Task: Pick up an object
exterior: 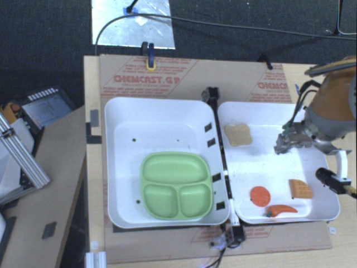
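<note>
Over the right bin (321,214), the gripper (284,144) hovers, and whether its jaws are parted or closed cannot be told. Below it lie a waffle piece (301,189), red disc (260,196) and orange carrot (281,210); a tan bread slice (239,134) sits to its left. A green divided plate (175,184) rests in the left bin (120,116).

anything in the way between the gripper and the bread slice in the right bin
Nothing visible. The gripper hangs over the right bin, and bare white floor lies between it and the bread slice. The tomato, waffle and pepper lie nearer the front.
</note>
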